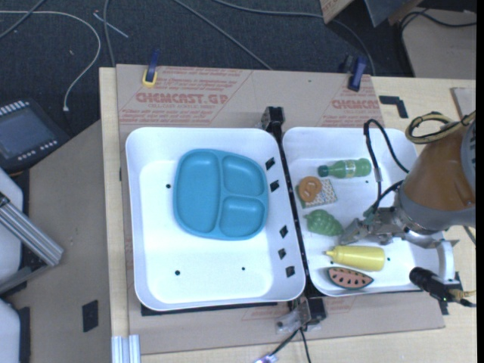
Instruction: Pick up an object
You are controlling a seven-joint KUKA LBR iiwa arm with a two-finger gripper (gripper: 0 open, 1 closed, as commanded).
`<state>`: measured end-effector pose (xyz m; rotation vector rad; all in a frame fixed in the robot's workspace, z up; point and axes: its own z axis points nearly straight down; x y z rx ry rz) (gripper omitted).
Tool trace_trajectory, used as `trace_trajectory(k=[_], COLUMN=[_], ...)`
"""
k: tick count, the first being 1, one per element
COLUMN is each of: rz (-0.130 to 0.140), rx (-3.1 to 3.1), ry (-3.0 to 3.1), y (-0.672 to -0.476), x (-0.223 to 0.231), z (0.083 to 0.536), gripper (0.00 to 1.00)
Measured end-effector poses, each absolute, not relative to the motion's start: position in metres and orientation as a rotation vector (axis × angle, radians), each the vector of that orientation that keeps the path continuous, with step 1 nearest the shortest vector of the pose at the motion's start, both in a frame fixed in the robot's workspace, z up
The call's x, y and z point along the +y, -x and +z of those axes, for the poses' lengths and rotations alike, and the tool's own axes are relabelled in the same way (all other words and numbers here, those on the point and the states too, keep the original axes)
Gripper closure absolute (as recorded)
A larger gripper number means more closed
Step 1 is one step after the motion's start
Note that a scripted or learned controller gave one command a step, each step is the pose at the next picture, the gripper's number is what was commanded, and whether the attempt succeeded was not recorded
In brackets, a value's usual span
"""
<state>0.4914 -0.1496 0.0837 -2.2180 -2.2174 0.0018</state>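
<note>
The right bin (393, 144) holds several toy foods. A green bottle (346, 169) lies at the back. A brown bagel (309, 188) rests on a patterned square. A bumpy green piece (323, 222) sits in the middle. A yellow mustard bottle (357, 258) lies on its side near the front, with a watermelon slice (350, 280) just in front of it. My gripper (361, 231) hangs low over the bin, right above the yellow bottle and just right of the green piece. The orange wrist band (442, 178) stands behind it.
The left bin (151, 240) carries a blue divided plate (221, 193) in its back half. A black divider rail (286, 203) runs between the bins. Cables loop above the right bin near the arm.
</note>
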Motion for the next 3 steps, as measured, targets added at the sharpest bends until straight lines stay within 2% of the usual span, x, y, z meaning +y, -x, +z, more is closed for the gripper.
trace_trajectory(k=[1, 3], rz=[-0.002, -0.006], rx=[-2.219, -2.227], ry=[2.22, 2.224], y=[-0.492, -0.488], x=[-0.149, -0.15], z=[0.096, 0.199], gripper=[1.0, 1.0])
